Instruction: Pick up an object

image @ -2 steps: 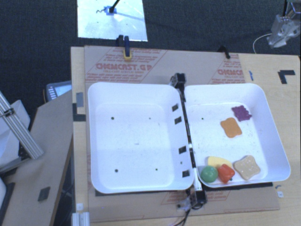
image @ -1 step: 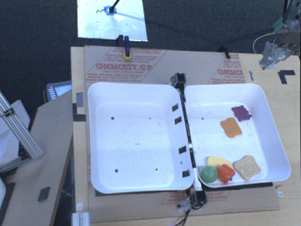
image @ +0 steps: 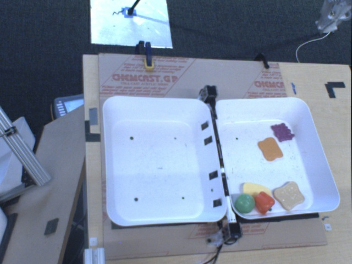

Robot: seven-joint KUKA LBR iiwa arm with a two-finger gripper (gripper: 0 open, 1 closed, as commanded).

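1. Bench of pale wood (image: 316,84) spans the middle and lower frame, with dark carpet beyond it along the top.
2. Brown cardboard sheet printed with red lettering (image: 181,76) lies on the bench under both bins. A small yellow-and-black clamp (image: 148,56) sits at its upper edge.
3. Left shallow white plastic bin (image: 159,147) sits left of centre; small dark dots mark its floor.
4. Right shallow white plastic bin (image: 247,147) touches it along the middle seam and holds all the loose pieces.
5. Shiny square metal plate (image: 131,15) lies on the carpet at the upper left.
6. Pale grey gripper (image: 333,10) hangs at the far upper right corner, well apart from both bins. It is too small and blurred for me to tell whether it is open or closed, and I see nothing held in it.
7. Tan toast-shaped slice (image: 289,195) lies in the right bin's lower right corner.
8. Flat orange oblong piece (image: 270,148) lies mid-right in that bin, with a small bumpy purple piece (image: 281,131) just above it.
9. Yellow wedge (image: 256,188) rests by the bin's lower edge, behind a green ball (image: 245,203) and a red-orange pepper-like piece (image: 264,202), which sit side by side.
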